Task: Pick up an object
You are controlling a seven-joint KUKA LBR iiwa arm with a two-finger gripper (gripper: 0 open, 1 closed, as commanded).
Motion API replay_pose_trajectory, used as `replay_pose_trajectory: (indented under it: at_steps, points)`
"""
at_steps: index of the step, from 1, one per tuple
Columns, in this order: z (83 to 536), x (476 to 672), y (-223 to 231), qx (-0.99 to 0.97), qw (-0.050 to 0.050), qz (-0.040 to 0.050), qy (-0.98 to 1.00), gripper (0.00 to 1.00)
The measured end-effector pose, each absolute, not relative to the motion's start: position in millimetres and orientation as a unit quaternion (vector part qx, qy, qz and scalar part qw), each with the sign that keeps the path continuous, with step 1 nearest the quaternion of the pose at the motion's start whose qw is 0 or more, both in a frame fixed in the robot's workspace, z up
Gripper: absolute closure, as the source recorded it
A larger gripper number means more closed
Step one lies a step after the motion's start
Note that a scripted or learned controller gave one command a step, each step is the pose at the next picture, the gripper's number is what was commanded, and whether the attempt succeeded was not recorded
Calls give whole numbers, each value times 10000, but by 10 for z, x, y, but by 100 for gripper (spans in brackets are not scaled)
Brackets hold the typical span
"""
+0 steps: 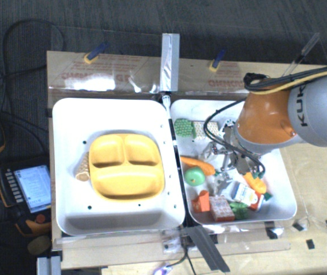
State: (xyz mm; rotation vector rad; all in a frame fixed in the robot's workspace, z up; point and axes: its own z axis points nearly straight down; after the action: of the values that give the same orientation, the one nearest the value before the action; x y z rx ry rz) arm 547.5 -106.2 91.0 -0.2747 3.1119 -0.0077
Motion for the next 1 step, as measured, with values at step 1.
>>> replay_pose_trajectory:
  at_steps: [1]
  points:
    - [909, 6112, -1003, -2127, 50, -12, 9771, 0]
